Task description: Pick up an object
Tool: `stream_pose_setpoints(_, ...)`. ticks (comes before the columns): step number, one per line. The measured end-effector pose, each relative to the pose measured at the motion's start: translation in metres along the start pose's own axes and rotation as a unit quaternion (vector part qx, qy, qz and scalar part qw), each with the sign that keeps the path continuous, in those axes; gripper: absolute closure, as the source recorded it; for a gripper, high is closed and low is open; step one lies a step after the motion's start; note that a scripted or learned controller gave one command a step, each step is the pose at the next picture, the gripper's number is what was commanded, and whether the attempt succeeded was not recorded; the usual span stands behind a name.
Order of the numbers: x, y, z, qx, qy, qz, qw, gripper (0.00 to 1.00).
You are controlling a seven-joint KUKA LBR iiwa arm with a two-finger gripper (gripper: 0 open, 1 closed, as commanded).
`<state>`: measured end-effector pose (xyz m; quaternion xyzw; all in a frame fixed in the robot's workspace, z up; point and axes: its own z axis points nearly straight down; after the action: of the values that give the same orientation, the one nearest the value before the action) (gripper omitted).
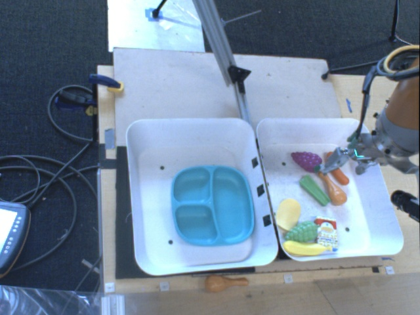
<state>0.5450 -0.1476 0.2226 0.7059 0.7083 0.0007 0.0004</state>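
Note:
My gripper (346, 163) hangs over the back of the right bin (387, 209), reaching in from the right. It is open, with nothing between its fingers. Just under and in front of it lie two orange carrots (336, 190), one partly hidden by the gripper. A purple grape bunch (306, 160) sits to its left. A green cucumber (314, 189) lies beside the carrots. Nearer the front are a yellow lemon slice (287, 213), a green bumpy piece (303, 231), a yellow banana (305, 248) and a small red and white carton (326, 232).
The left bin (147, 176) holds a blue divided plate (213, 205). A grey pole (220, 38) slants down to the bins' shared back edge. An orange toy (226, 282) lies on the bench in front of the bins. Cables trail at the left.

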Motion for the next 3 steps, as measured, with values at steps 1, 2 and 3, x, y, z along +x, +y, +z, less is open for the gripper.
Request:
stream_pose_setpoints(1,-0.003,0.001,0.042,0.002,0.000,0.002,1.0000,0.00)
stream_pose_setpoints(2,-0.002,0.003,0.084,0.002,0.000,0.001,1.0000,0.00)
stream_pose_setpoints(3,-0.002,0.002,0.134,0.002,0.000,0.001,1.0000,0.00)
